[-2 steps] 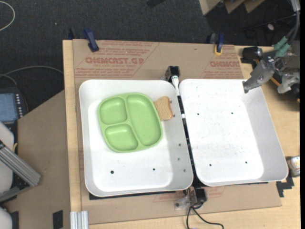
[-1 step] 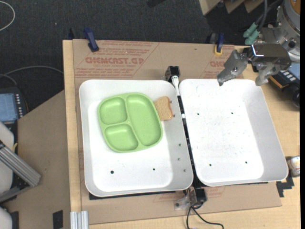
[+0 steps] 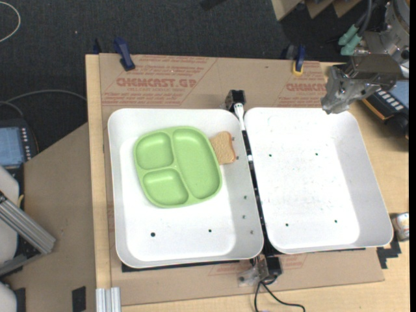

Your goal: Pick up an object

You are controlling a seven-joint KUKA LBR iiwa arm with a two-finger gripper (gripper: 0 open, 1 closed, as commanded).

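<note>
The gripper (image 3: 337, 99) is seen at the upper right, hanging just over the far right corner of the right bin (image 3: 351, 174). Its metal fingers point down toward the bin's rim, but they are blurred and small, so it cannot be told whether they are spread or closed. Nothing is seen between them. Above the gripper, the grey wrist and some cabling are seen reaching in from the right edge.

The right bin is laid directly below and to the left of the gripper. Its white floor is marked by a few dark dots and faint specks. It is set touching the left bin (image 3: 130, 194) along a shared middle seam, where a black clip (image 3: 234, 99) is fixed at the far end.

In the left bin, well apart from the gripper, a green divided plate (image 3: 177, 166) is placed in the upper half. Three compartments are formed in it: two on the far side and one nearer the camera. Just beside the plate's right edge, touching or nearly touching it, a small tan cracker-like piece (image 3: 224, 147) is laid flat on the bin floor, close to the middle seam.

Both bins are borne on a brown board (image 3: 188, 73) printed with red lettering. The board is held at its far edge by a blue clamp (image 3: 123, 54) on the left and a yellow-and-blue clamp (image 3: 298, 62) on the right.
</note>
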